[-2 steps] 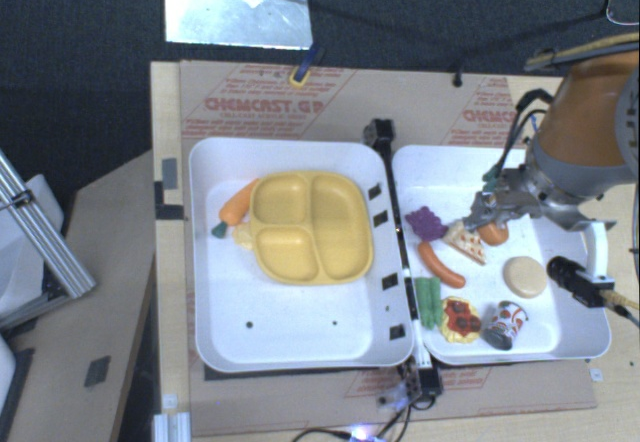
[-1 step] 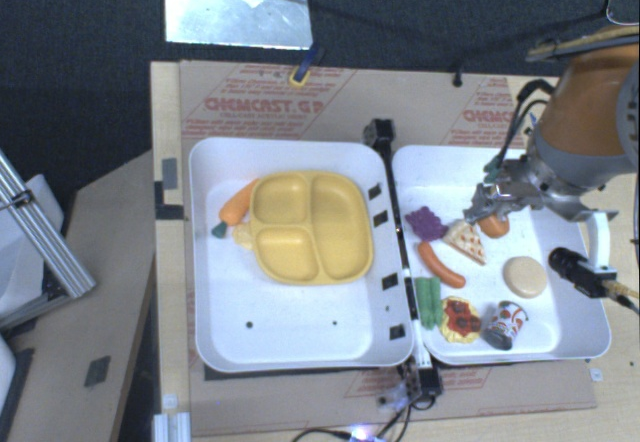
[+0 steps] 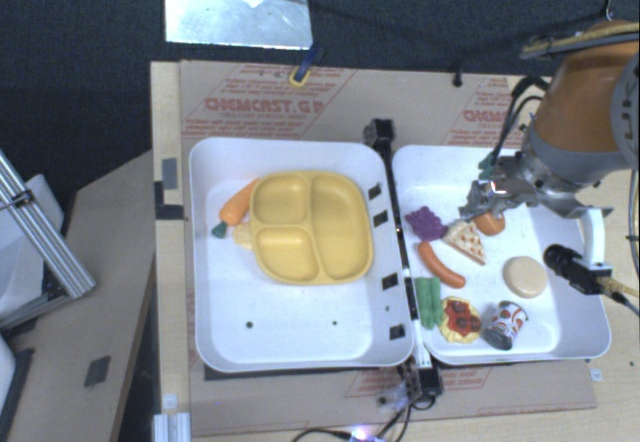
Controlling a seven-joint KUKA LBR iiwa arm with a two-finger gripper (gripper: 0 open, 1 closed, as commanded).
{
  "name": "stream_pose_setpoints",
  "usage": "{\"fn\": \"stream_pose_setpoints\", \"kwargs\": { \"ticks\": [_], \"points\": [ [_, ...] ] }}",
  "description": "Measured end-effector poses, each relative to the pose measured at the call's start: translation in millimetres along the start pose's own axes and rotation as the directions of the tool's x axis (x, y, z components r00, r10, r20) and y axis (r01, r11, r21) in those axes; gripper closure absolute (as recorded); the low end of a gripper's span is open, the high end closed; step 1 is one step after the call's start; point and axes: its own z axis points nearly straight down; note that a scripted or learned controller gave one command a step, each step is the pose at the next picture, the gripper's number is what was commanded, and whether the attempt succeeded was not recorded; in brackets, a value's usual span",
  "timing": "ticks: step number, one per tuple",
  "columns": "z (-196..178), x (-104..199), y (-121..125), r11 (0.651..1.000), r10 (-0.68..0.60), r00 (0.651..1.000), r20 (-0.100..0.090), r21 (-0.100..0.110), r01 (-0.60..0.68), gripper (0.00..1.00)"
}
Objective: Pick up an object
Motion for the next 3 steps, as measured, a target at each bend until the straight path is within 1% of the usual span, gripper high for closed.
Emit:
{"fn": "stream_pose_setpoints", "kwargs": {
  "ticks": [1,2,3],
  "points": [
    [14.2,2.9,-4.0,1.000,0.004,1.000,0.001,0.001,-0.004,1.00],
    [0.0,-0.2,-17.5,1.000,0.004,1.000,0.000,0.000,-0.004,1.00],
    [11.8,7.6,-4.5,1.000,0.001,1.000,0.001,0.000,-0.001,1.00]
  ]
}}
